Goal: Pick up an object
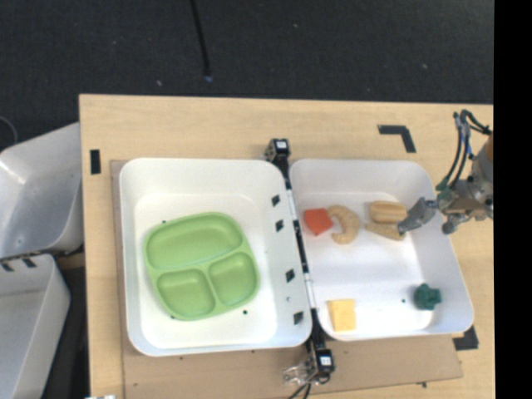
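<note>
While my claw (pixel 413 217) hangs with fingers spread, one fingertip touches the tan bread-roll-shaped toy (pixel 386 214) in the right white bin (pixel 440 248).

Both bins (pixel 366 177) appeared as smooth, slightly glossy white plastic; the green divided plate (pixel 202 264) as matt plastic. The surface (pixel 216 127) beneath the bins showed pale wood-like laminate, and the floor (pixel 100 32) beyond it a dark, rough carpet texture.

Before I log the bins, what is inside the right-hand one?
Inside the right bin: a red block, a tan curved piece, a tan bun-like piece, a yellow block and a dark green piece. The pincer covers the bun-like piece's right end.
</note>
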You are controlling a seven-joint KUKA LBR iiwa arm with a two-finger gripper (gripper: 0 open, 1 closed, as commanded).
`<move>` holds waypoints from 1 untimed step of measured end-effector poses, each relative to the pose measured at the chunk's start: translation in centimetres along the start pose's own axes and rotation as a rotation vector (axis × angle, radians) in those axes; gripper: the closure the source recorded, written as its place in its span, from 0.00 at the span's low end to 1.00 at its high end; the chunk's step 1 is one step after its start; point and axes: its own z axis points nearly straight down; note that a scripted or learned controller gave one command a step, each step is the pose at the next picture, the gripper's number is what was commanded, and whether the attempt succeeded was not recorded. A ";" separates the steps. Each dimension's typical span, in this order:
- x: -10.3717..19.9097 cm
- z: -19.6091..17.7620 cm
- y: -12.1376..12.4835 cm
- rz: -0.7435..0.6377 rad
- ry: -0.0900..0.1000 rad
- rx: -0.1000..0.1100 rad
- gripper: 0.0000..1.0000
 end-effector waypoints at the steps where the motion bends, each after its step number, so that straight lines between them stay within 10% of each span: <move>1: 0.0 0.0 0.0 0.000 0.000 0.000 0.00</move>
